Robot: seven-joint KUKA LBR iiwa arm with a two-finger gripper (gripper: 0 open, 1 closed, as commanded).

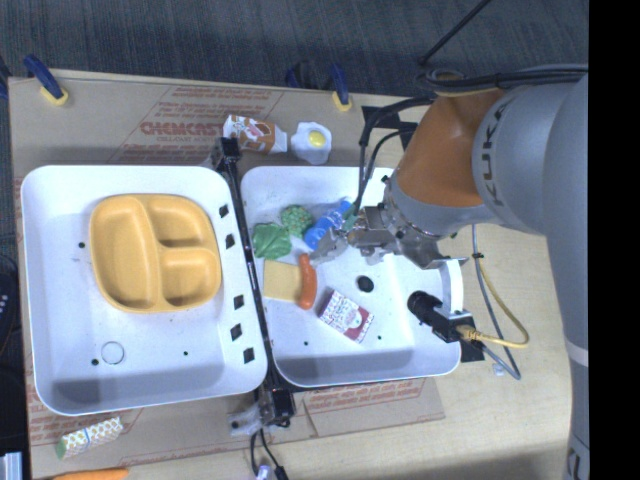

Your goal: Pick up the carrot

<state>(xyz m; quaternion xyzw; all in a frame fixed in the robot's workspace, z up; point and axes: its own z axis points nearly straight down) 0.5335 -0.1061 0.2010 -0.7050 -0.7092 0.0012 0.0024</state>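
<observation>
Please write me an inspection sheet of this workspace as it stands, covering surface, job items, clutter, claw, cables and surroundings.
Surface: two white bins side by side on cardboard; the left bin holds a yellow divided tray.
Job's things: the carrot lies in the right bin, partly over a yellow block.
Clutter: green leafy toy, blue item, red-and-white packet, all in the right bin.
Grippers: the claw is low over the right bin near the blue item; finger state unclear.
Cables: yellow cable beside the right bin; black cables behind the arm.
Surroundings: small box and egg toy behind the bins.
</observation>
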